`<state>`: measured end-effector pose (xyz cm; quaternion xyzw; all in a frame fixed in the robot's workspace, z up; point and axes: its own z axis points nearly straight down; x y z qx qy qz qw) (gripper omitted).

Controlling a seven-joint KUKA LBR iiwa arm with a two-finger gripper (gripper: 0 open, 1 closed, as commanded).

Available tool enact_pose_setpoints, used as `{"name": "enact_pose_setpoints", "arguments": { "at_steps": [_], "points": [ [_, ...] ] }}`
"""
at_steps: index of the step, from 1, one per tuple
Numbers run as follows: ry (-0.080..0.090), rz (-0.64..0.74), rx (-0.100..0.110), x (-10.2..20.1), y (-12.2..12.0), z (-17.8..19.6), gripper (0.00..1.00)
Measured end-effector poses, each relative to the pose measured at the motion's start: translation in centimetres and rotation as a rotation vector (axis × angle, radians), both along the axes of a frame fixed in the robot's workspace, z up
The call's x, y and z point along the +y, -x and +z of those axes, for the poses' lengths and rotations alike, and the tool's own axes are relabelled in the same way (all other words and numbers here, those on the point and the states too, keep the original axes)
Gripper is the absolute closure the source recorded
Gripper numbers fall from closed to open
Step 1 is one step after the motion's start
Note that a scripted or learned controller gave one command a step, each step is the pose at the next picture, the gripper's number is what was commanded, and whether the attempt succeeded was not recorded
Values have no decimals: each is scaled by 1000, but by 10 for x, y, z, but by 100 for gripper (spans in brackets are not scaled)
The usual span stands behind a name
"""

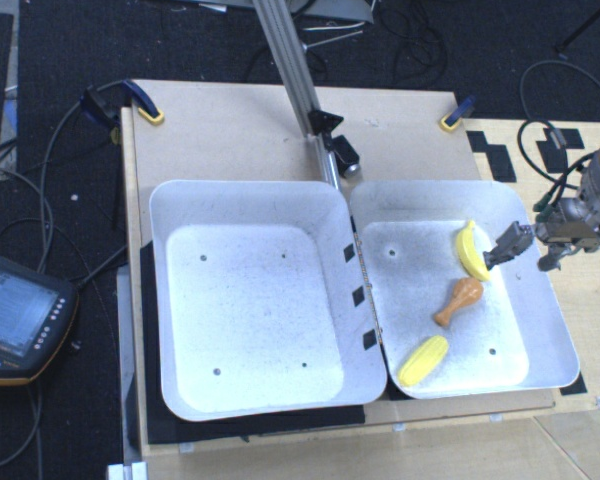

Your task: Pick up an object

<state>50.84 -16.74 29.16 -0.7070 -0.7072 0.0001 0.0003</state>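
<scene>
On the left of the bench (240,128), the left bin (180,208) is lying bare; beside it, the right bin (540,358) is holding a corn cob (422,359) near its front, an orange drumstick (459,300) mid-bin and a banana (471,251) behind. Further right, the hand (525,245) is hovering just beside that banana, fingers spread apart, gripping nothing.

arm (592,203) cut off at right edge, banana (470,251) partly behind one dark finger
</scene>
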Motion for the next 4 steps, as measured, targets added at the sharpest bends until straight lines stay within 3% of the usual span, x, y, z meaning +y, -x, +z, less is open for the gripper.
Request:
{"name": "enact_pose_setpoints", "arguments": {
  "at_steps": [1,3,4],
  "points": [
    [-1,0,4,-3,-9,-51,0],
    [-1,0,5,7,-1,-173,0],
    [0,0,-1,6,-2,-160,100]
  ]
}}
